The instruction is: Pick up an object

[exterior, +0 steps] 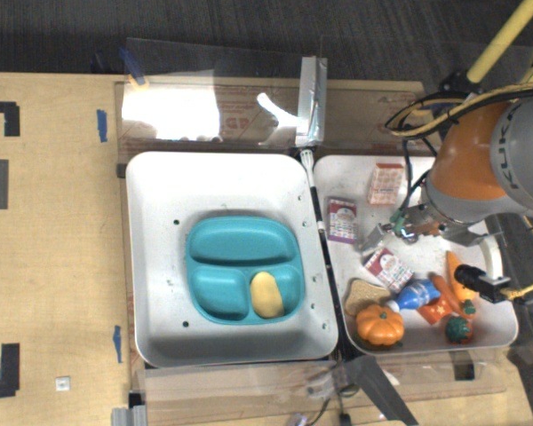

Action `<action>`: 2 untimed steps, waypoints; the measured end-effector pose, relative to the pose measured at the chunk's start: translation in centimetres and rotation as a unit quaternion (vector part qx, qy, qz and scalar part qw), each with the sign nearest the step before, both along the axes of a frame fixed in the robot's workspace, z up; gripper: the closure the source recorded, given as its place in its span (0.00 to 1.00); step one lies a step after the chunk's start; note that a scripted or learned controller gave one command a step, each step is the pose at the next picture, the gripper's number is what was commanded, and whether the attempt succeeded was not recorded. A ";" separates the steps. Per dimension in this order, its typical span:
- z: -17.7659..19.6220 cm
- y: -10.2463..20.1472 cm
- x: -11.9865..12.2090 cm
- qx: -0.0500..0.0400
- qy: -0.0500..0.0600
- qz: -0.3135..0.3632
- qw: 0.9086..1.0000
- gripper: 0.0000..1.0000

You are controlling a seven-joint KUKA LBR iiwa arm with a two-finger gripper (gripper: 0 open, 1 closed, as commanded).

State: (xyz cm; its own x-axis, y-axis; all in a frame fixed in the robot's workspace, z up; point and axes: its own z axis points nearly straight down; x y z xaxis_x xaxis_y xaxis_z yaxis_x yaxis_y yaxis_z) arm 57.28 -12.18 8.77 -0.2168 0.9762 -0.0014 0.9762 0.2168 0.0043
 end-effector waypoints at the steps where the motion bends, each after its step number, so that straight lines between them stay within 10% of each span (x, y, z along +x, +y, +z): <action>1: 0.1 0.4 -5.9 0.000 -0.001 0.009 1.000 0.00; 2: 1.2 0.2 -5.6 -0.001 -0.006 0.007 1.000 1.00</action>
